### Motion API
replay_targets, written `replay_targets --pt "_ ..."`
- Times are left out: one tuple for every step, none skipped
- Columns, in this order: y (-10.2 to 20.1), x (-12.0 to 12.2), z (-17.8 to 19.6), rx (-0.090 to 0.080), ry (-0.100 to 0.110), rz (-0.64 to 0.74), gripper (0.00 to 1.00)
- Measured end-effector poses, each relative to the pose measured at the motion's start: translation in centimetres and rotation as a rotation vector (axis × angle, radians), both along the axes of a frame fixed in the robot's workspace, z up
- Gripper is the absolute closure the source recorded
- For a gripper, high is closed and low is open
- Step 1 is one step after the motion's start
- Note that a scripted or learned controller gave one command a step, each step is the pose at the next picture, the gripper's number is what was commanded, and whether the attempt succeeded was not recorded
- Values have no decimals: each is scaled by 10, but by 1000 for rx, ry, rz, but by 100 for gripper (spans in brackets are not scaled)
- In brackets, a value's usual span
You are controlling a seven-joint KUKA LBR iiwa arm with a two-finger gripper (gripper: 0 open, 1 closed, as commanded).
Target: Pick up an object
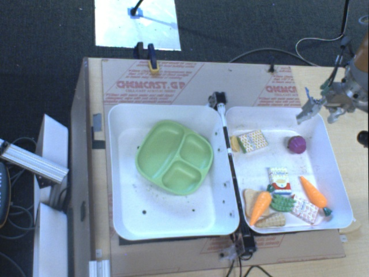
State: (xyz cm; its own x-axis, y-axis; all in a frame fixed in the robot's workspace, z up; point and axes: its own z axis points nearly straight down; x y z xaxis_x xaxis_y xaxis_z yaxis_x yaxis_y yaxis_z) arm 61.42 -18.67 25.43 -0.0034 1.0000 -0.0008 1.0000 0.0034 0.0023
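Gripper (321, 109) hovers over right bin's (336, 172) far right corner, fingers apart, nothing between them. Purple ball (297, 144) lies just below it. Green plate (174, 157) sits in left bin (124, 172).

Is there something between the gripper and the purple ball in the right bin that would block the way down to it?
Nothing visible does. The gripper hangs over the right bin's far right corner, and the purple ball lies apart from the other items, with only bare bin floor around it. The nearest thing, the patterned packet, lies to its left.
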Motion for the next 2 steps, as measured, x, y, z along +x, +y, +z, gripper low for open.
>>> replay_targets --pt "-20 -7 -132 1 4 -3 0" --pt "-20 -5 -119 -1 -3 -1 100"
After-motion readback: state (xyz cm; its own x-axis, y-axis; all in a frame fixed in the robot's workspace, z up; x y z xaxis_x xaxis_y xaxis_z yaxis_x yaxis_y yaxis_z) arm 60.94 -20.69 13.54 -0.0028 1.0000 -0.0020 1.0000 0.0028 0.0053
